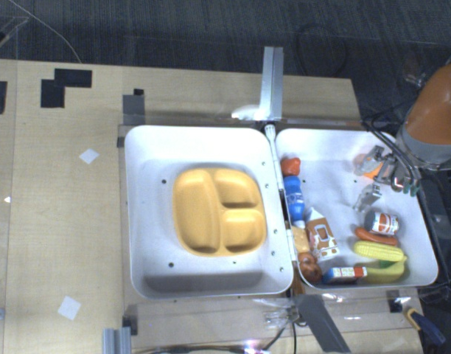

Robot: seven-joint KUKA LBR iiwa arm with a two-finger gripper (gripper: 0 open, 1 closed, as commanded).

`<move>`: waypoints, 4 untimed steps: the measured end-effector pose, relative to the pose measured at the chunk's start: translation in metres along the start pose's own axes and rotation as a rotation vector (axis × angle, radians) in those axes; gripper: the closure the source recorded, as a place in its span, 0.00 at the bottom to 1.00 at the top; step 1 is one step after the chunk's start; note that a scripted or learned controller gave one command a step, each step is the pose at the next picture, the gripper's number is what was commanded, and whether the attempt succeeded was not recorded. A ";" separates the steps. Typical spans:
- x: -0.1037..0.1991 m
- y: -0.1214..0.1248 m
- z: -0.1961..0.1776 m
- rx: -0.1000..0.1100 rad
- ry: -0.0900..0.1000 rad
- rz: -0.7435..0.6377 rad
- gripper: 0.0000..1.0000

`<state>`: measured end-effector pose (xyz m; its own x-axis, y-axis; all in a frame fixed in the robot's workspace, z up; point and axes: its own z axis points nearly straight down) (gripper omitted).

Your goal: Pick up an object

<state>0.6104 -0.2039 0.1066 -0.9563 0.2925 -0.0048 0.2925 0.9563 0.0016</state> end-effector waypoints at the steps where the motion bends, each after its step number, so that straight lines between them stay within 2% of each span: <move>1: 0.016 0.023 0.018 0.001 -0.007 0.138 0.00; 2: 0.059 -0.022 -0.011 0.002 -0.001 0.148 0.00; 3: 0.059 -0.020 -0.010 0.001 0.001 0.145 0.00; 4: -0.034 0.010 -0.037 0.000 -0.004 0.514 0.00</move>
